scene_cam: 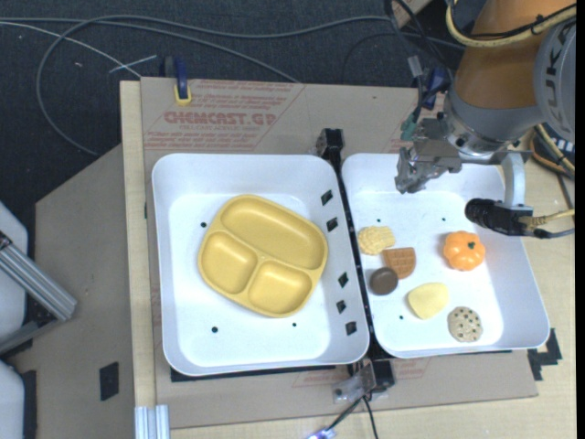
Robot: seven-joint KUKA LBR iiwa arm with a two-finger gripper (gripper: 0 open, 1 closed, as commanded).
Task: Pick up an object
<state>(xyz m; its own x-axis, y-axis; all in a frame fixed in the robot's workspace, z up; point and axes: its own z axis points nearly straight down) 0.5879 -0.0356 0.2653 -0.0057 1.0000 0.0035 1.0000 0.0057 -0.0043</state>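
In the right bin lie several small items: a round ridged cracker, a brown square biscuit, a dark brown disc, a pale yellow piece, a chocolate-chip cookie and an orange pumpkin. My gripper hangs over the far left part of that bin, above and behind the cracker, apart from every item. Nothing shows between its fingers. The orange-banded arm comes in from the upper right.
The left bin holds a yellow plate with three compartments. A black clip rail divides the two bins. A black cable fitting lies over the right bin's far right. Cardboard lies under both bins.
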